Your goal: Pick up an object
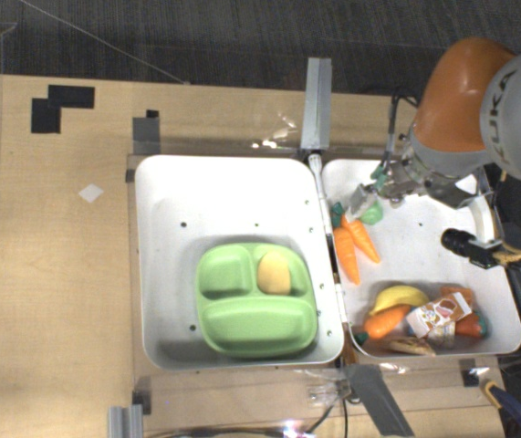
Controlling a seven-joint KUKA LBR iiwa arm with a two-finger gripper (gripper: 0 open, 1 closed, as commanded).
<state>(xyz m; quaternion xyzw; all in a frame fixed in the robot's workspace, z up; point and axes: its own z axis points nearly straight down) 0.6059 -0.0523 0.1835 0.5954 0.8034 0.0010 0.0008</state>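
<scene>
My gripper (374,197) hangs over the upper part of the right bin (424,254), just above the green tops of two orange carrots (353,247) that lie side by side against the bin's left wall. A yellow banana (400,297), a small orange carrot-like piece (386,321) and a red-and-white packet (439,316) crowd the bin's front edge. In the left bin (178,208) a green sectioned tray (253,301) holds a yellow round fruit (276,272) in its upper right compartment. Nothing shows held in the gripper.
The grey arm with its orange band (456,99) reaches in from the upper right. A black fitting (465,243) juts over the right bin's right side. A metal divider post (316,108) stands between the bins at the back.
</scene>
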